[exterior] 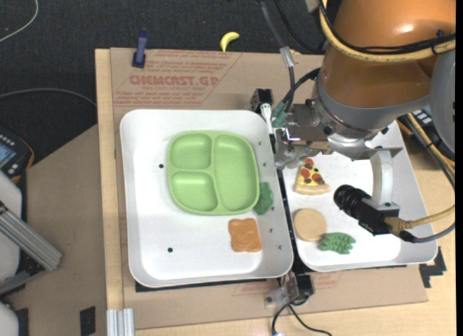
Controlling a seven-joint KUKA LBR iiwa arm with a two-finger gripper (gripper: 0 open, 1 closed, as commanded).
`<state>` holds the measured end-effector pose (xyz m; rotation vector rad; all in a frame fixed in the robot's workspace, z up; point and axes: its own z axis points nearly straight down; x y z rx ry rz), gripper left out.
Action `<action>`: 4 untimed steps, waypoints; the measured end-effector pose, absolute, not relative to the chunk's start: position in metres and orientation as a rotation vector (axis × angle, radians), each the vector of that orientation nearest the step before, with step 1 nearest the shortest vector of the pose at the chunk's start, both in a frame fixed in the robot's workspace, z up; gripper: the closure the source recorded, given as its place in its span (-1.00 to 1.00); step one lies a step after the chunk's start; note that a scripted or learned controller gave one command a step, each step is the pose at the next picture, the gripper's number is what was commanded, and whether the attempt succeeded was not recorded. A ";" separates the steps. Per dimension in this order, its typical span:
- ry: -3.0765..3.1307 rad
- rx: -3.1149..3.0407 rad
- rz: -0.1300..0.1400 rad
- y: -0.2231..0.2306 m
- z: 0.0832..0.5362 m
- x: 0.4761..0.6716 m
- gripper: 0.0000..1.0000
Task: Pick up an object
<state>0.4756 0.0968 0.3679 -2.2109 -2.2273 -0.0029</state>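
While the hand's [289,143] state is unclear, it hangs over the right bin's [419,182] left rim.

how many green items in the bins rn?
3: divided plate in the left bin; small green piece at that plate's right edge by the bin wall; leafy piece at the right bin's front. The arm covers the right bin's back, so more may be hidden.

Green divided plate [214,171] in left bin [141,204]; pizza slice [311,177] in right bin [412,182].
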 end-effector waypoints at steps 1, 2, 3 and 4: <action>-2.230 -2.223 -0.020 0.106 0.472 0.480 1.00; -2.224 -2.215 0.006 0.157 0.429 0.485 1.00; -2.216 -2.224 0.006 0.120 0.404 0.498 1.00; -2.229 -2.219 -0.012 0.162 0.470 0.485 1.00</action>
